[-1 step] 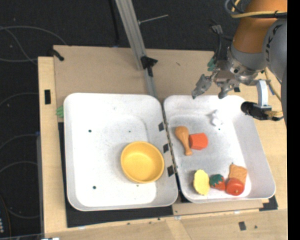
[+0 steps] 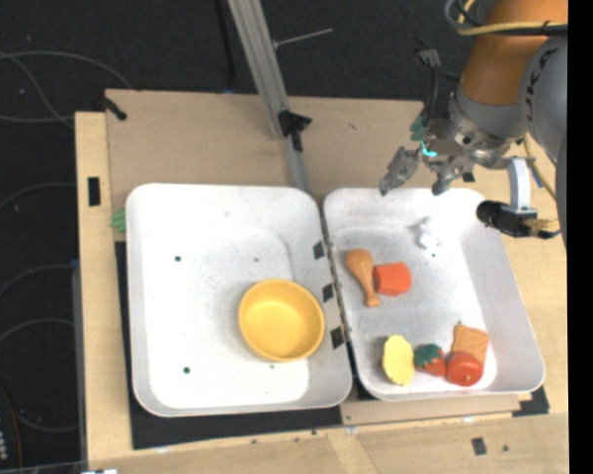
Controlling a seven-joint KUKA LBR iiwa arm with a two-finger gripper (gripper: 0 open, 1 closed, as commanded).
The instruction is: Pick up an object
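My gripper (image 2: pixel 417 178) hangs open above the far edge of the right bin (image 2: pixel 494 255), with nothing between its two fingers. Below it in that bin lie an orange drumstick-shaped toy (image 2: pixel 362 270) and a red-orange block (image 2: pixel 392 278) touching it. Nearer the front sit a yellow corn-like piece (image 2: pixel 398 359), a red tomato (image 2: pixel 464 368) with a green bit beside it, and an orange piece (image 2: pixel 469 340). A small white object (image 2: pixel 424 233) rests close to the gripper's side of the bin. The left bin (image 2: pixel 178 255) holds a yellow bowl (image 2: pixel 280 320).
A slanted metal post (image 2: pixel 265 67) rises behind the bins, ending at the gap between them. Brown board surrounds both bins. A black fitting (image 2: pixel 504 215) on the arm hangs over the right bin's far right corner.
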